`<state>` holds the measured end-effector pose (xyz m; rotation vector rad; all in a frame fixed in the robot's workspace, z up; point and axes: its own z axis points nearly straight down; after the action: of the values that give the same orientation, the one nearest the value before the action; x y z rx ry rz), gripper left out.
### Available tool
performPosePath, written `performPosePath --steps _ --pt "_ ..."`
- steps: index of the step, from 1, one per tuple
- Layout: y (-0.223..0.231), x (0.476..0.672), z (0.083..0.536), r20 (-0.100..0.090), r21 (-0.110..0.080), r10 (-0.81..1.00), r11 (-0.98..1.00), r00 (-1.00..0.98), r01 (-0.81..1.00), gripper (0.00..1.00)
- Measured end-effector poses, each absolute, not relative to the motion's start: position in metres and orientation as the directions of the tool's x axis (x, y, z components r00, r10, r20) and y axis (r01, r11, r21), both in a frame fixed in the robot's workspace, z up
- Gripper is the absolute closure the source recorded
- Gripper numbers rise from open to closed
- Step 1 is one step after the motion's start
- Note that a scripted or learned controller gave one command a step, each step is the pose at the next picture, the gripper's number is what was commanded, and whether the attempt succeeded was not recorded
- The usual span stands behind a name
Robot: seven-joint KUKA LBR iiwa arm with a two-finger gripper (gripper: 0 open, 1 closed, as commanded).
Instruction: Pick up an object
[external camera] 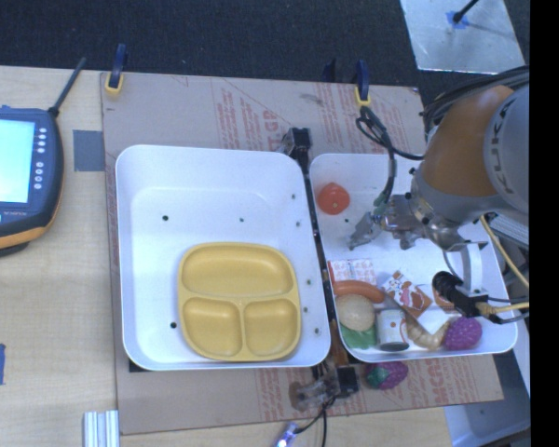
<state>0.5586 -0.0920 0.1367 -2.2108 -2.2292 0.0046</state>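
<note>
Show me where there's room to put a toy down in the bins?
Left bin: the bare white strip between its top rim and the yellow tray. Right bin: a little patch around the orange ball. Its bottom half is crowded with toy food.

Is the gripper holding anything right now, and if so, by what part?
Nothing is held. The gripper hangs over bare floor of the right bin, fingers apart with nothing between them, below and right of the orange ball.

- Gripper [365,232] over right bin [331,170], near red ball [333,198].
- Yellow divided tray [239,300] in left bin [149,170].
- Toys heaped at right bin's near end.
</note>
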Motion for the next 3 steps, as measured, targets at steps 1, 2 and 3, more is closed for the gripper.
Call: performPosePath --steps 1,2,3 --pt "-0.167 0.481 0.131 0.0 -0.003 1.0 0.003 -0.003 1.0 0.0" --pt "-0.135 0.545 0.095 -0.004 0.004 1.0 0.005 -0.005 1.0 0.0" --pt "-0.129 0.551 0.095 -0.006 0.004 1.0 0.003 -0.003 1.0 0.0"
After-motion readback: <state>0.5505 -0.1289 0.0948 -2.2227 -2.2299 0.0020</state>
